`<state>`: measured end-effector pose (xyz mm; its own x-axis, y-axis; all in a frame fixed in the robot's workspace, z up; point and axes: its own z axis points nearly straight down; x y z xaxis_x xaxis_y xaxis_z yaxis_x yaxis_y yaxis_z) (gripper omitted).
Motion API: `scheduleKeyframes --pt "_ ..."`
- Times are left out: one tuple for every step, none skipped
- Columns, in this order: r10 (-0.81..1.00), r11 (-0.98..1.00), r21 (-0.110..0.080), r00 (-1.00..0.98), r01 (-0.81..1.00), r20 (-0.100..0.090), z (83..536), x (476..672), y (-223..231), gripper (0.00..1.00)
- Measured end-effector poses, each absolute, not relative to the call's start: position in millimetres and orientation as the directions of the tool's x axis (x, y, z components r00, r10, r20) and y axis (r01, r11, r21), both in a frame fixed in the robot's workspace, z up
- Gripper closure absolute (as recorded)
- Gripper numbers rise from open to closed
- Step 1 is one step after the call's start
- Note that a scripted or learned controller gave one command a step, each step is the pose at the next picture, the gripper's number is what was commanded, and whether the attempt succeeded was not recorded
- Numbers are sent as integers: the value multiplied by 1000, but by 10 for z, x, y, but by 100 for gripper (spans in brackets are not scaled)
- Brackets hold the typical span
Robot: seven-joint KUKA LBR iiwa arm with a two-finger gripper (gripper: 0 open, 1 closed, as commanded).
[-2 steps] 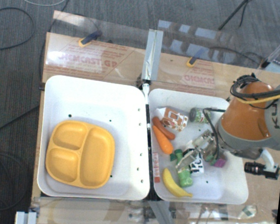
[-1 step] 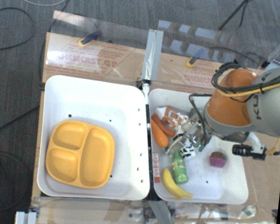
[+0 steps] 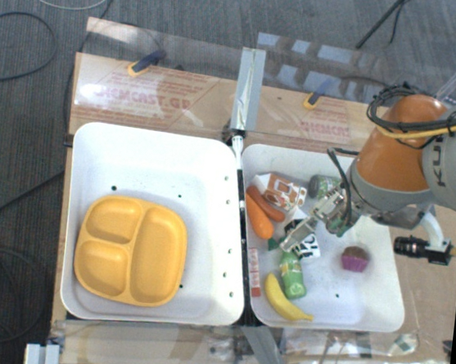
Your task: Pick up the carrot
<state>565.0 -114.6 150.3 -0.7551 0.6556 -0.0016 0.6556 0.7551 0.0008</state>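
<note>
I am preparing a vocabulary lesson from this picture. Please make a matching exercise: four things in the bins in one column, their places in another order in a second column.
Things:
1. yellow three-compartment plastic plate
2. long orange carrot
3. yellow curved banana
4. small purple round object

Places:
A. right bin, front edge
B. left bin
C. right bin, along its left wall
D. right bin, right part, standing apart

Pairs: 1-B, 2-C, 3-A, 4-D
</note>
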Motion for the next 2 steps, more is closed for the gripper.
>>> scheduleKeyframes --pt "640 769 15 -768 640 -26 1161 5349 -1177 0" --pt "620 785 12 -784 620 -32 961 5539 -1587 0"
